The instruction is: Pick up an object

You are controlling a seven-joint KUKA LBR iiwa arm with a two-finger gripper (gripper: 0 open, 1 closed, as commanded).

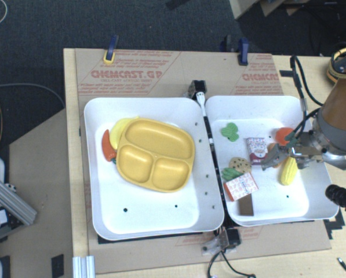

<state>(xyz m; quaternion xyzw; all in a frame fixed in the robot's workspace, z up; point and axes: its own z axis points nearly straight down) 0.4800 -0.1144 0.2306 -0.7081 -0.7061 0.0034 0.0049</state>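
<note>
Dark carpet framed the bench; in the right bin (219,106), the gripper (275,157) hovered low beside the yellow corn (288,171) near its right edge. Jaw state unclear; nothing lifted yet.

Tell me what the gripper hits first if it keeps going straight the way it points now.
Probably the small red-and-white packet. The gripper reaches leftward from the right across the right bin, and the packet lies just beyond its tip. Height above the bin floor is unclear, so it might pass over.
</note>
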